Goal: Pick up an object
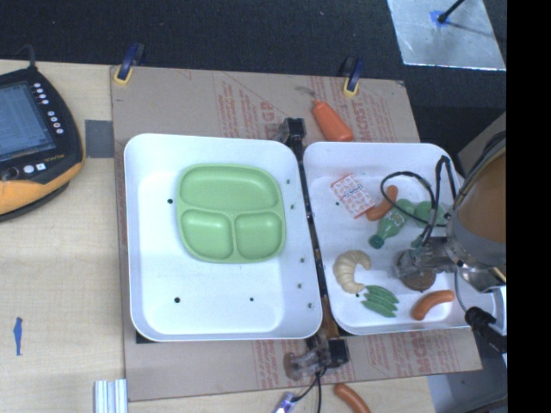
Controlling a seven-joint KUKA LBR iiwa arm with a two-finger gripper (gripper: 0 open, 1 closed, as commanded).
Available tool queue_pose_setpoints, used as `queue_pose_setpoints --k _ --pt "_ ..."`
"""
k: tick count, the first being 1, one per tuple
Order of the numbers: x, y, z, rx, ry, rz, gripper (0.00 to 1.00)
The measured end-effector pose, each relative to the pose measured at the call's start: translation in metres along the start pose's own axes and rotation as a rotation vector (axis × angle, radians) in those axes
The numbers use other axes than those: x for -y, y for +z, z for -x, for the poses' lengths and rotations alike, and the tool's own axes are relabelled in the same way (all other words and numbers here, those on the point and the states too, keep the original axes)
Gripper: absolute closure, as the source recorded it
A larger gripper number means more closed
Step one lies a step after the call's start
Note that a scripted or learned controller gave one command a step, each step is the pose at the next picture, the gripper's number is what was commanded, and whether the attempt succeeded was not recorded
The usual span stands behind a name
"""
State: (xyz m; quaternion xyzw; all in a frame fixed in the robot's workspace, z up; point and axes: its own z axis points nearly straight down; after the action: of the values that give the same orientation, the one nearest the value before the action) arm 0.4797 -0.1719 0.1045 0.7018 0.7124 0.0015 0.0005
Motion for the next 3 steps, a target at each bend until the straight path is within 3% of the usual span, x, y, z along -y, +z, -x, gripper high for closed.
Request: queue_pose_setpoints --k 1,2,3 --pt "-0.084 -0.064 -0.038 0.001 0.01 -0.004 1.0" --pt "-0.084 -0.063 -0.037 0.001 0.011 -0.006 0.0" --pt "-0.125 -0.004 -0.02 0.01 0.011 0.012 0.0"
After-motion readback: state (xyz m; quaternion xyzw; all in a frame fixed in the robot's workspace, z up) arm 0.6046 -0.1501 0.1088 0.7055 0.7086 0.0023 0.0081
